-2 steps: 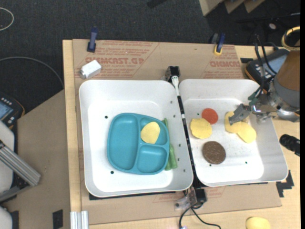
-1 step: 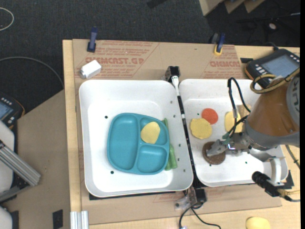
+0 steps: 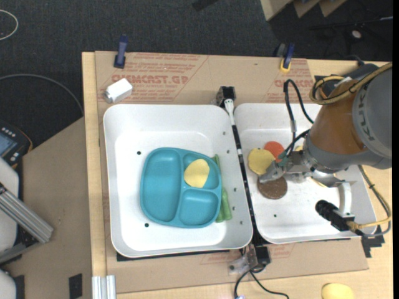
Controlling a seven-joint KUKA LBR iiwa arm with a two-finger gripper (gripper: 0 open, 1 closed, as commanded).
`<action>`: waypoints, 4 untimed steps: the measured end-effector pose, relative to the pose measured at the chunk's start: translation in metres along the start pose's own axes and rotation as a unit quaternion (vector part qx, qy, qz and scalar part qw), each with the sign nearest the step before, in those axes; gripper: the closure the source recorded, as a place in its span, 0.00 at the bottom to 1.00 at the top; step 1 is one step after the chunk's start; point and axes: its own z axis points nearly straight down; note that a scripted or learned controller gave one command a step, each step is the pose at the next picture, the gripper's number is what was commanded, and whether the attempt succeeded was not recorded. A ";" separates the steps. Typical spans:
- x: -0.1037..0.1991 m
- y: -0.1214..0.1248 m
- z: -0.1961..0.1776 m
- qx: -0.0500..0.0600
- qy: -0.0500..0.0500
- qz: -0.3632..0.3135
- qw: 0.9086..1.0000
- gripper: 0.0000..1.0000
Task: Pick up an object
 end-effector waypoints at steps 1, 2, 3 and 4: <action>-0.001 0.000 -0.012 -0.003 -0.001 0.002 1.000 1.00; 0.124 -0.052 -0.103 0.001 0.004 -0.005 1.000 1.00; 0.116 -0.051 -0.108 0.002 0.001 0.002 1.000 1.00; 0.084 -0.052 -0.097 0.006 0.001 0.004 1.000 1.00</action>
